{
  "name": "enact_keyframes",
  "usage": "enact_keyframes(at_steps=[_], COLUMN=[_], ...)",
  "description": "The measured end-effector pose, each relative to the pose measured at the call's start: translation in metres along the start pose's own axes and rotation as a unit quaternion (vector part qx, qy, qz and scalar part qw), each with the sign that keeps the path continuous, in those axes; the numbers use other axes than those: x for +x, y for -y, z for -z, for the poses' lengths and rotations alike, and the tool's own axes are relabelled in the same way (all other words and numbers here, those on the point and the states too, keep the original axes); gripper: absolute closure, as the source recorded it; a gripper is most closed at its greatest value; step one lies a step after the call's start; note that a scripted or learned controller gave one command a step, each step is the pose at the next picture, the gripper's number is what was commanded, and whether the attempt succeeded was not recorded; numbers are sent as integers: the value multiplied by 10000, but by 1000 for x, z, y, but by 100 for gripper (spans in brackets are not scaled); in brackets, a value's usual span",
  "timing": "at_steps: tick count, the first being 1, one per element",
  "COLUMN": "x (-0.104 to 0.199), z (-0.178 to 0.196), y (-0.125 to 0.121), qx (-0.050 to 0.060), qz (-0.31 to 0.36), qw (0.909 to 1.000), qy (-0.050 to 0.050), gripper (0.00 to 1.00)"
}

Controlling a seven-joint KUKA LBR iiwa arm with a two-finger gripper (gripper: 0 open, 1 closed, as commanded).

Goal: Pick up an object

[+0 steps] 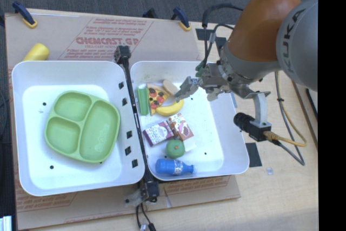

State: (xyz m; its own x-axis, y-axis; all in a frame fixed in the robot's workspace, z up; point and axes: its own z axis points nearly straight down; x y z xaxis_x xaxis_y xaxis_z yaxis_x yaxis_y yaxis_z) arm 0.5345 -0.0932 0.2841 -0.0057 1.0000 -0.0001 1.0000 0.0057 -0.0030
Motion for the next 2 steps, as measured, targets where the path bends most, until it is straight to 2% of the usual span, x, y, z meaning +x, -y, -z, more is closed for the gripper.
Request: enact_keyframes(at_steps=[1, 2], x=[-78, 1], z=[-168, -192], y=[-29, -64], qx=[-74, -2], qz=[-8, 15], qw=[10000, 10000], qy=[14, 0], gripper=[0, 0])
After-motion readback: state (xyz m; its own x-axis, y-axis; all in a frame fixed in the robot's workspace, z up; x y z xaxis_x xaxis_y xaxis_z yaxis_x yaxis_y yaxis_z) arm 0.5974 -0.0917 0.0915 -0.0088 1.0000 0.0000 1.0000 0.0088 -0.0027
